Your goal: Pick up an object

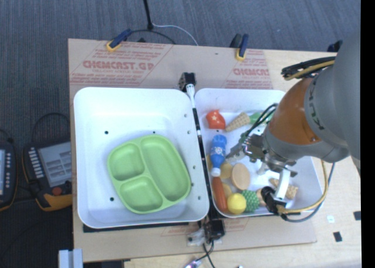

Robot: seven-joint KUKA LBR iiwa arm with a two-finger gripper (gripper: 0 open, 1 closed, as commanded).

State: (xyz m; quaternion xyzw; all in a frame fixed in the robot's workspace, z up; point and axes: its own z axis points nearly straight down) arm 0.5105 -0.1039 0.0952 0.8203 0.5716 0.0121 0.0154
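— Where's your gripper (pixel 255 153)?
— Above the right bin (pixel 231 93); I cannot tell whether it's open or closed.
— Anything to pick?
— A blue bottle (pixel 218 149) at my nine o'clock, a yellow ball (pixel 237 203) at seven, both inside it.

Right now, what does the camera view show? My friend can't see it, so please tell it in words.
The robot's gripper hangs over the right white bin, above a heap of small toy foods: a blue bottle, a yellow ball, an ice-cream cone. The left white bin holds a green divided plate.
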